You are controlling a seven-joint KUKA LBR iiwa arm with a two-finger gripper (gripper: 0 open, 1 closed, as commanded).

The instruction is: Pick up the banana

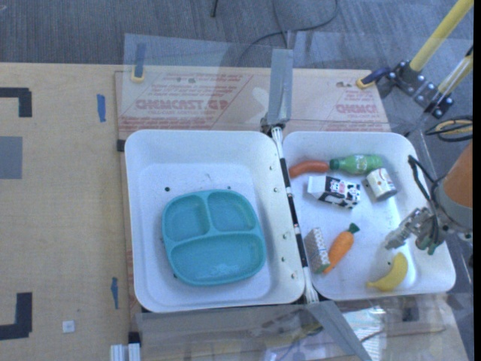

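Note:
A yellow banana [391,274] lies in the near right corner of the right bin [342,289]. My gripper [415,232] hangs at the bin's right side, just above and to the right of the banana, with nothing seen between its fingers. The arm comes in from the right edge, its orange band showing there.
In the right bin lie a toy carrot [342,246], a small dark packet [316,249], a black-and-white carton [335,189], a tin can [381,183], a green bottle [356,163] and a red sausage [308,168]. The left bin [146,164] bears a teal divided plate [215,237].

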